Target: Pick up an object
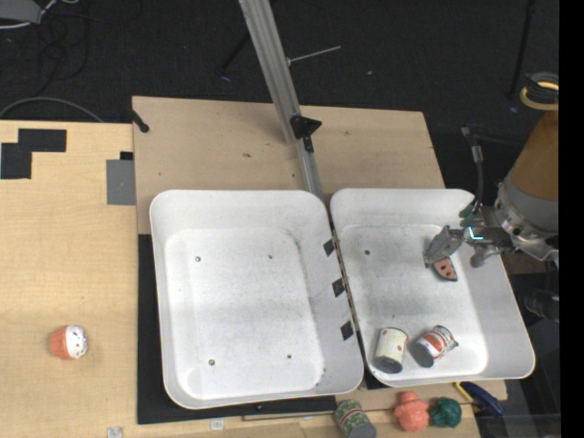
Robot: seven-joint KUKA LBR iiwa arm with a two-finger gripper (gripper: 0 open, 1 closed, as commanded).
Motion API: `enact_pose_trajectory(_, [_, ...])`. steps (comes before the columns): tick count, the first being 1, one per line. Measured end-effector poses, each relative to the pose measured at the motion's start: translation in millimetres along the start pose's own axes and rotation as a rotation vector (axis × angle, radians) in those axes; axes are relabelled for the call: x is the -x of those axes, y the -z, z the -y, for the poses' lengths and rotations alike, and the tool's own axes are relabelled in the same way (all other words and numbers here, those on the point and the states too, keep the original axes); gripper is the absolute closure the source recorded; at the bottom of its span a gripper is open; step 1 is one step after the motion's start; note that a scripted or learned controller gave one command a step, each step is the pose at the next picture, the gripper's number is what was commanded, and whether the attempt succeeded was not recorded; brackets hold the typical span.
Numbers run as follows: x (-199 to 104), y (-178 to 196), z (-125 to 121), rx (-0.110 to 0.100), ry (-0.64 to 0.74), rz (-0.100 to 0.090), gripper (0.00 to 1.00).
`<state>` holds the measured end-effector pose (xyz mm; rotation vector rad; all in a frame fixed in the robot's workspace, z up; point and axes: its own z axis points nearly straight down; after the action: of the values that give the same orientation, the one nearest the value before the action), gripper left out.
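Your pincer [453, 247] hovered low inside the right bin [401, 210], its fingers spread, with a small brown-red object [445, 269] just below the left finger; I cannot tell whether it was held. Nothing looked lifted yet, so the pick seemed unfinished. Nearer that bin's front edge lay a white cup [391, 349] and a red-labelled can [434, 345]. The counter [64, 245] was pale wood, the floor beyond dark.

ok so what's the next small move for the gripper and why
Probably lift straight up a little to test the grasp: the gripper sits low in the right bin, with a small brown piece at its tip, though a firm hold is unclear.
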<state>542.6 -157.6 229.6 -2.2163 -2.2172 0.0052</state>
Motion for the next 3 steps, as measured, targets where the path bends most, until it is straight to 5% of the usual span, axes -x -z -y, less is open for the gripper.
enact_pose_trajectory(1, [0.8, 2.0, -0.7, 0.004, -0.002, 0.001, 0.00])
enact_pose_trajectory(3, [-7.1, -121.7, 2.3, -0.003, -0.001, 0.000, 0.00])
